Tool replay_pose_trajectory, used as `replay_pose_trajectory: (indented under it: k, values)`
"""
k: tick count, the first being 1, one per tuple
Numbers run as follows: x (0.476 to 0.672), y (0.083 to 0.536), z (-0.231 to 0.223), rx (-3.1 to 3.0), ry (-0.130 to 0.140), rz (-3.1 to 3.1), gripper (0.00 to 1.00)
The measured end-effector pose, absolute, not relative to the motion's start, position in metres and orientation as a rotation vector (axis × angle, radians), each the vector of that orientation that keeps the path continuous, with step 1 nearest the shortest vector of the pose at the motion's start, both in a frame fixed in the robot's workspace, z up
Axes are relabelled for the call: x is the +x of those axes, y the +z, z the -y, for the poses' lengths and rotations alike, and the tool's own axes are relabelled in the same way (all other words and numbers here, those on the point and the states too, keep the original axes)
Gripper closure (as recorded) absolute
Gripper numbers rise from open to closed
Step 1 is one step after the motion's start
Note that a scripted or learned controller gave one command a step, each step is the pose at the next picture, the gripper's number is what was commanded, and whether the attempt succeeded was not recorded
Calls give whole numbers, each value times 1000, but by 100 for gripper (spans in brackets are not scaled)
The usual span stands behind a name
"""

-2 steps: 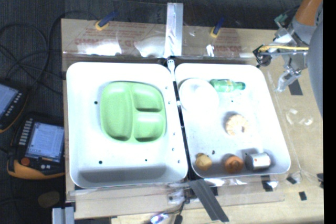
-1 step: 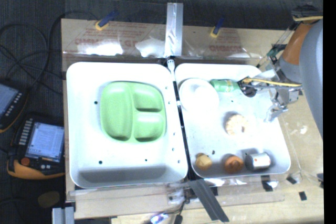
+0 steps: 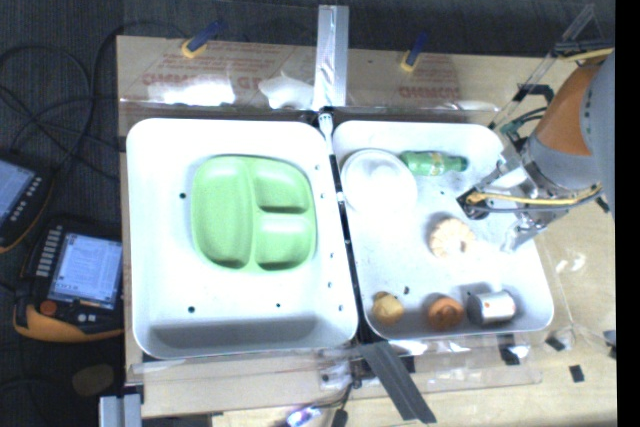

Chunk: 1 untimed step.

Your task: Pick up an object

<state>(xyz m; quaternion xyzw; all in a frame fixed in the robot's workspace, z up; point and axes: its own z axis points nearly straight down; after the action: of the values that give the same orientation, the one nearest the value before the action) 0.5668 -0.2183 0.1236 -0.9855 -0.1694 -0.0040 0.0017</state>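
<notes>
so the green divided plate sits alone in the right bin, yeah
Not quite. The green divided plate sits alone in the left bin, not the right one, as the camera view shows. The right bin holds other things, such as the green bottle.

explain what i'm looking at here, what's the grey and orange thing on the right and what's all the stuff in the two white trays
This is one picture from a camera fixed above a bench, looking down at a slant. The grey thing with the orange band is a robot arm reaching in from the right. Its gripper hangs over the right bin, and I can't see anything held in it. The left bin holds a green divided plate. The right bin holds a white bowl, a green bottle, a pale bun-like lump, a brown round thing, an orange-brown round thing and a small metal can.
</notes>
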Motion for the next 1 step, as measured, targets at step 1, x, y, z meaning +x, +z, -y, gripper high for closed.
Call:
replay_pose_trajectory:
  k: [1]
  values:
    - [614,131,222,-3110,7,425,0]
